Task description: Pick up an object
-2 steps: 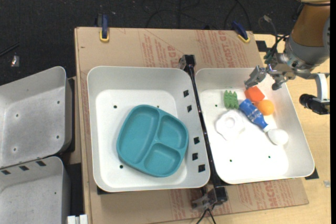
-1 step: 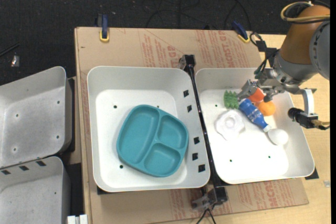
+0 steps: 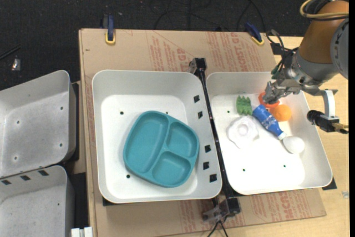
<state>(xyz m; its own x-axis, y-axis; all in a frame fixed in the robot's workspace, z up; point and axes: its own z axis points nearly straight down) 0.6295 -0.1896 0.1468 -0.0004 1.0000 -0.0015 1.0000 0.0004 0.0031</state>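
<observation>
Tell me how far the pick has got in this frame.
Done: the gripper has reached the right bin, low over the orange object beside the blue tube. In hand: nothing visibly held. Left: grasping and lifting; the green piece and white objects lie untouched.

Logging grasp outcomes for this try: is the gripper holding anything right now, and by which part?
Cannot be told: the gripper sits low over the orange object in the right bin.

the gripper [image 3: 273, 92] covers part of the orange object [image 3: 282, 112] beneath it. the arm [image 3: 324, 36] runs off the right edge. the spare bins [image 3: 33, 119] at far left are cropped too.
</observation>
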